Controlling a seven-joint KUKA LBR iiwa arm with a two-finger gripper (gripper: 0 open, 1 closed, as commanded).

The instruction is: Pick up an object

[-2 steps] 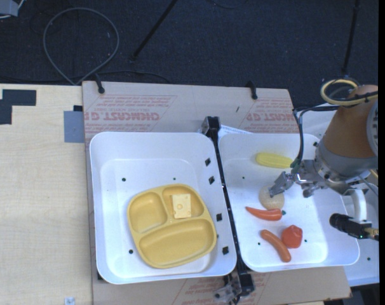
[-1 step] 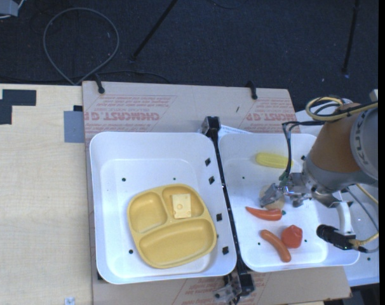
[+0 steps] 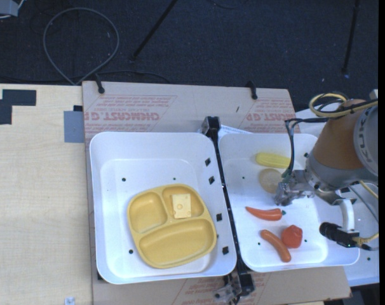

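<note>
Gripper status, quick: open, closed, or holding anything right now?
Gripper: low in the right bin, just above the orange chili pepper; open or closed cannot be told, and nothing is visibly held.

The hand (image 3: 286,194) hides part of the round tan piece (image 3: 267,180); its fingers are too small to tell.

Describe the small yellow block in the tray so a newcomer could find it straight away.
Start at the left white bin, which holds a yellow divided tray. Of the tray's two small upper compartments, take the right-hand one: the cheese-like yellow square lies there. It is the sole item on the tray; the other food pieces sit in the right bin.
</note>
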